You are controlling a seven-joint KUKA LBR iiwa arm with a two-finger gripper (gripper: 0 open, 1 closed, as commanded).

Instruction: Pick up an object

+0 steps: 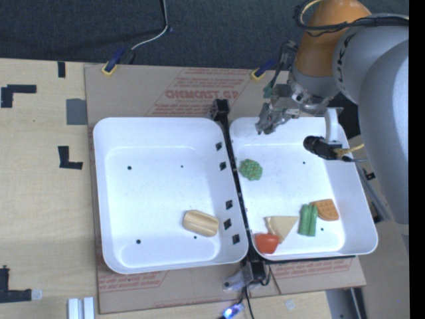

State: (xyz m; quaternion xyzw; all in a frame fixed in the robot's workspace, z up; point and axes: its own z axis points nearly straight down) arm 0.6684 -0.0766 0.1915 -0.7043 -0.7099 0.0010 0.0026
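Note:
My gripper [265, 126] hangs over the far left part of the right bin [352, 198], its fingertips close together with nothing seen between them. A green broccoli piece [250, 170] lies below it, nearer the camera, apart from the fingers. At the bin's front lie a red tomato-like piece [267, 243], a pale yellow wedge [282, 226], a green vegetable stick [307, 219] and an orange cracker-like piece [326, 209]. A tan bread roll [200, 222] rests in the left bin [113, 178].
The two bins meet at a black-clipped divider [228, 178]. They stand on a cardboard sheet [192, 95] on the wooden bench. A black fixture [322, 146] sticks over the right bin's right rim. The arm's grey body [385, 78] fills the upper right.

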